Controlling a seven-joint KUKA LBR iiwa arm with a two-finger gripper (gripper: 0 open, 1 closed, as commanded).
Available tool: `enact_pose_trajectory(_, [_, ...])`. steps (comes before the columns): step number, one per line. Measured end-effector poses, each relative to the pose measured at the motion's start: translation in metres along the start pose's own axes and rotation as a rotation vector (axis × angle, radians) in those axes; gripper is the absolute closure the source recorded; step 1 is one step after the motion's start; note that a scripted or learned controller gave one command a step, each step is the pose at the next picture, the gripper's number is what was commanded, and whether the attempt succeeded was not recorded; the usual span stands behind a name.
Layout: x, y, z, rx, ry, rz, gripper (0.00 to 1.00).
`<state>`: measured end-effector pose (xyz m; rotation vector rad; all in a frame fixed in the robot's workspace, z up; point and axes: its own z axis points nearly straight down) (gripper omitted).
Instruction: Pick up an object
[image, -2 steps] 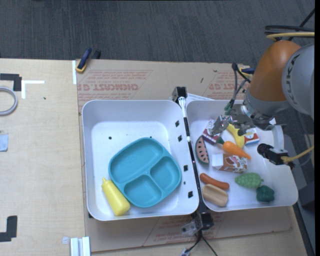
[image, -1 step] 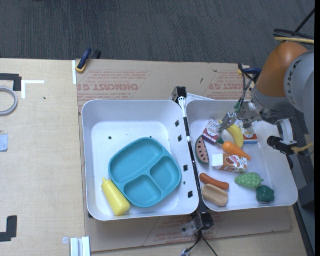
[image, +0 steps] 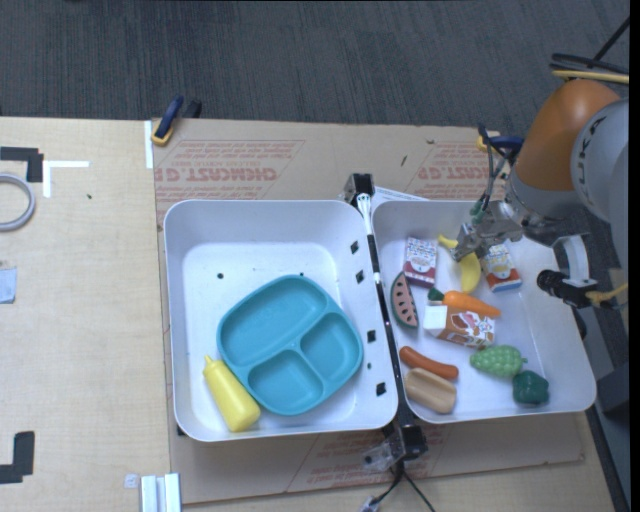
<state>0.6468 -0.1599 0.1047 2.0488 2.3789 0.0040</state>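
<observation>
My gripper (image: 480, 238) hangs low over the back of the right bin (image: 560, 340), just above a yellow banana (image: 467, 272) and beside a small white and red carton (image: 501, 272). I see nothing held in it. Near it lie a red milk carton (image: 421, 262), a carrot (image: 470, 302), a watermelon slice (image: 403, 300) and a red snack box (image: 466, 327). Toward the front are a sausage (image: 428, 362), a hot dog bun (image: 432, 392), green grapes (image: 497, 359) and a green pepper (image: 530, 388).
The left bin (image: 190, 260) holds a blue divided plate (image: 290, 345) and a yellow bottle (image: 230, 393) at its front left corner. The grey arm with its orange band (image: 560, 130) reaches in from the right over the bin's back right corner.
</observation>
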Motion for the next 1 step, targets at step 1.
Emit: enact_pose_trajectory(1, [0.0894,0.0186,-0.0956,0.003,0.0,-0.182,1.0])
